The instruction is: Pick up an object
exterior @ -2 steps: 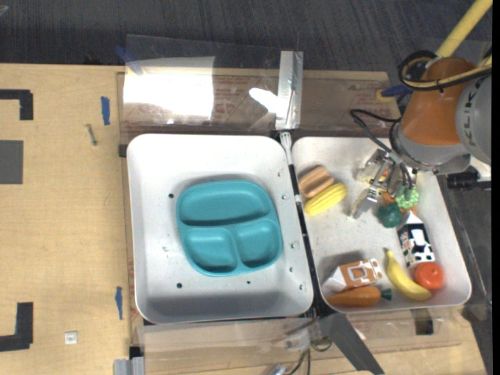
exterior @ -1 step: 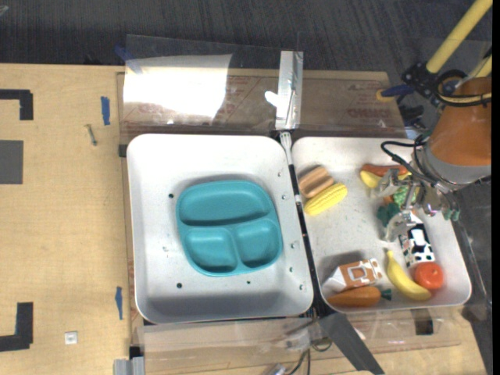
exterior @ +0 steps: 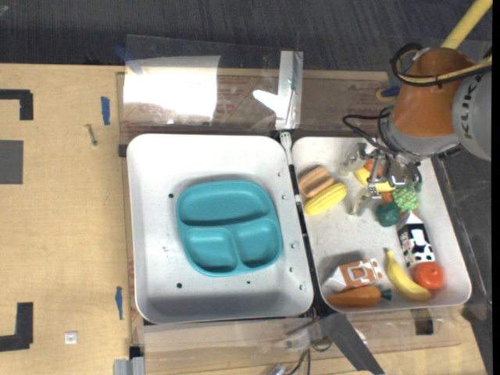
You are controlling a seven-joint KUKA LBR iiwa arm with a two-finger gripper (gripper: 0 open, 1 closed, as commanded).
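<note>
Fingers of the gripper (exterior: 380,180) hang low over the right bin (exterior: 457,244); whether they are apart or closed cannot be told. Just beneath lie a green toy (exterior: 397,202) and small yellow piece (exterior: 362,175); corn (exterior: 325,198), banana (exterior: 405,276) and tomato (exterior: 428,275) sit farther off.

The arm (exterior: 469,116) is grey with a glossy orange band, black cables looping over it, and a metallic gripper (exterior: 383,180).
</note>
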